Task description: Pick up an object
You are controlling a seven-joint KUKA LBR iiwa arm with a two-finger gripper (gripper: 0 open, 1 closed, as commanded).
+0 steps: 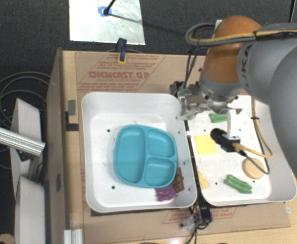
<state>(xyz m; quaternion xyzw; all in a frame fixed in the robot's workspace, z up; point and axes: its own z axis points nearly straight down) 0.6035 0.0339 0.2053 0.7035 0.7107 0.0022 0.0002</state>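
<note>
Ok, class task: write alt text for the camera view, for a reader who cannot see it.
A grey robot arm's tool hangs over the upper left corner of the right white bin, which holds a yellow square, a tan oval and a green piece. The left bin holds a teal divided plate.

Teal plate (144,155): three compartments, lay flat mid left bin (102,136).
Purple lump (164,193): crumpled, touching the plate's front right rim.
Brown piece (179,182): dark, possibly a block, just beside the lump.
Yellow square (205,145): flat, right bin (275,189), near its left wall.
Short green piece (218,118): far side.
Long green piece (238,183): front, tilted.
Tan disc (253,169): flat, near the long green piece.
</note>
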